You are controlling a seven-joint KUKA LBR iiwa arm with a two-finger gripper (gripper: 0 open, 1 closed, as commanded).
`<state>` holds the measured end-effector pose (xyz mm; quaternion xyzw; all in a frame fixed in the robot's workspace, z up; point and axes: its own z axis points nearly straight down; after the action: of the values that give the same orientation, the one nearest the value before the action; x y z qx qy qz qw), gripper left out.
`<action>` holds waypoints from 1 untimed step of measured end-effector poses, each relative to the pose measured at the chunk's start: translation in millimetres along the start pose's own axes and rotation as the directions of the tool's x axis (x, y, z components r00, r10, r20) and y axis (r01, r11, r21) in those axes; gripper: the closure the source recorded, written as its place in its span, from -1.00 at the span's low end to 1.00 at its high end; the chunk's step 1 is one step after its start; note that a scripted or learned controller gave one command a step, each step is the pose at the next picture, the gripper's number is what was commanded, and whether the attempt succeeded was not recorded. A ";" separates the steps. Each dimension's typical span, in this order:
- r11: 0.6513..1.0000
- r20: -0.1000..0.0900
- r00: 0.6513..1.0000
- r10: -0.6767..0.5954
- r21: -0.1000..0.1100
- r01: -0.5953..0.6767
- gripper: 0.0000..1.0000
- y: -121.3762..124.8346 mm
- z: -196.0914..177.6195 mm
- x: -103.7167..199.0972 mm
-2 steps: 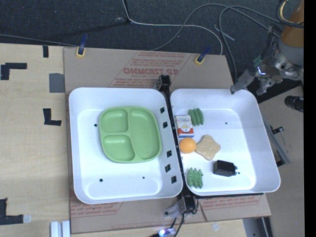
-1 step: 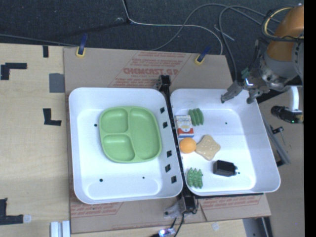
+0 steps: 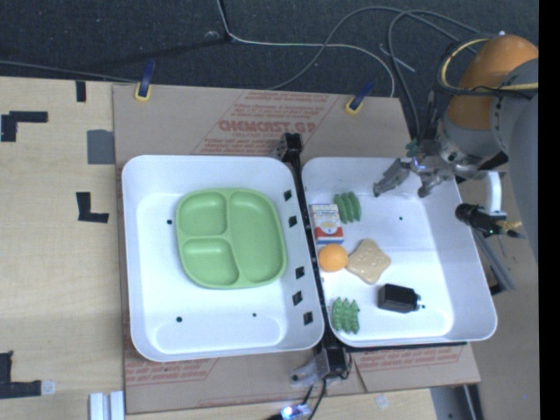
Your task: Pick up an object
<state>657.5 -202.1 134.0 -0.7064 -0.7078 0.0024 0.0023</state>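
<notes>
- Green divided plate in the left bin, light stiff plastic, hard to pinch flat.
- Right bin: small carton with print too blurry to read, orange ball, toast-like piece, black block. All look light; I'd grab the block by its sides.
- Cardboard reads roughly "CHEMGEAR".
- Gripper hovers at the bin's far edge, fingers apart, holding nothing.

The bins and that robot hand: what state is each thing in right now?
hand: fingers spread open, holding nothing, over the right bin's far edge
green divided plate: flat in the left bin, nothing on it
orange ball: resting against the cracker
cracker: lying flat
small carton: lying flat by the divider
black block: lying apart from the rest
</notes>
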 end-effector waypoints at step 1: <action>1.000 0.004 1.000 -0.001 -0.008 0.001 -1.00 0.5 51.5 0.5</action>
<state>657.6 -201.7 82.4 -0.7061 -0.7082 0.0012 -0.0018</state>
